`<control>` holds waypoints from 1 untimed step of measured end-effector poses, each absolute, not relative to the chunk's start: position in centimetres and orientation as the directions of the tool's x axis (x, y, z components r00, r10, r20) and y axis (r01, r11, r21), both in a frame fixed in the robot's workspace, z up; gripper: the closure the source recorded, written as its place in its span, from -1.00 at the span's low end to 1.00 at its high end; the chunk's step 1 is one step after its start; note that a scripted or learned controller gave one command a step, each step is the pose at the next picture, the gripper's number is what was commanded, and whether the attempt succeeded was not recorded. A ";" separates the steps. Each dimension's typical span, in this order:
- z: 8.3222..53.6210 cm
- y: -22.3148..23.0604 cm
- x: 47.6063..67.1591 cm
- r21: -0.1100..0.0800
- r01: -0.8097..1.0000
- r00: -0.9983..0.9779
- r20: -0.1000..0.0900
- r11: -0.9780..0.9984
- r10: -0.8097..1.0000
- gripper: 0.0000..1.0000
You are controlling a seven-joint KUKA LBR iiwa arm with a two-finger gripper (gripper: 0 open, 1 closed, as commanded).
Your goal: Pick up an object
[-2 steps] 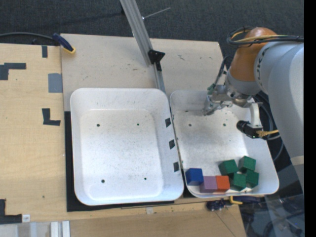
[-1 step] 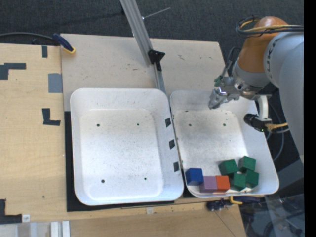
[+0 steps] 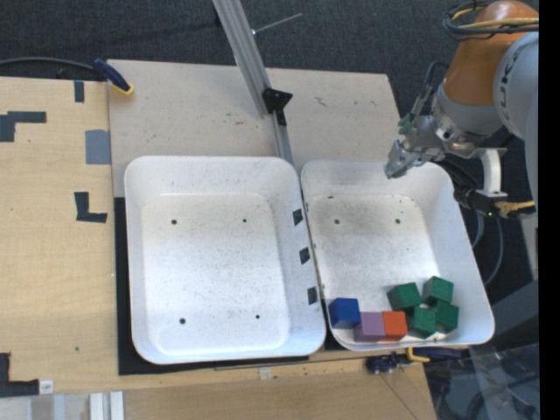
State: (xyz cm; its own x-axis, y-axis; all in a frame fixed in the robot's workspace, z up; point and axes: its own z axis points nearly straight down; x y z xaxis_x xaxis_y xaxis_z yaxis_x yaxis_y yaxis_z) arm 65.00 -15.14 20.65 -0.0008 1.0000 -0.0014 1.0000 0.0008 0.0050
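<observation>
Small blocks lie huddled in the near right corner of the right bin [image 3: 350, 182]: a blue block [image 3: 345, 311], a purple block [image 3: 373, 325], an orange block [image 3: 395, 324] and several green blocks [image 3: 424, 306]. My gripper [image 3: 398, 166] hangs over the far right rim of that bin, well away from the blocks. Nothing shows between its fingers. The fingers are too small and dark for me to read their state.
The left bin [image 3: 210, 261] sits beside the right one. A slanted metal pole [image 3: 248, 51] runs down to the gap between the bins. A blue and yellow tool [image 3: 114, 75] lies at the far left of the bench. Cables hang at the right.
</observation>
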 end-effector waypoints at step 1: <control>26.7 -14.3 65.0 0.007 1.000 -0.003 -0.001 0.003 1.000 1.00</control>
State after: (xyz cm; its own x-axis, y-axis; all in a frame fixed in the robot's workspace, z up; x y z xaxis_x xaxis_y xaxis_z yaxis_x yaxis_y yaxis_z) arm 65.01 -14.33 26.74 -0.0026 1.0000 -0.0012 1.0000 0.0026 0.0065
